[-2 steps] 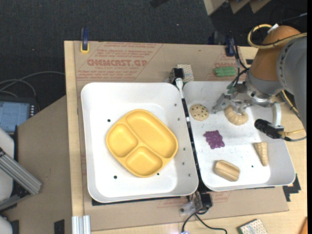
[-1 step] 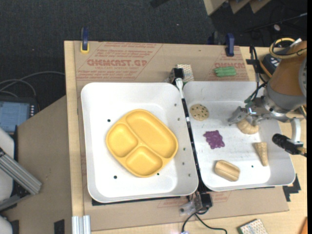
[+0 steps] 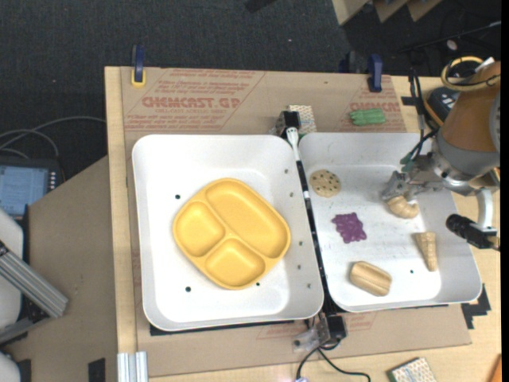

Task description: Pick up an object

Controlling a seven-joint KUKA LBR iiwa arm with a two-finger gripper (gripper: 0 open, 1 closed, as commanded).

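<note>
Where the right bin [image 3: 469, 289] lies | hand [image 3: 399, 192] over croissant [image 3: 403, 207]

Red print reading "CHEMCAST GP" runs across the brown paper-covered board [image 3: 199, 98] at twelve o'clock of the left white bin [image 3: 151, 213], fainter lines beneath unreadable.

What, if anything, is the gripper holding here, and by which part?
It cannot be told. The gripper is down in the right bin, right beside a small tan food piece, but the view does not show that piece between its fingers.
</note>
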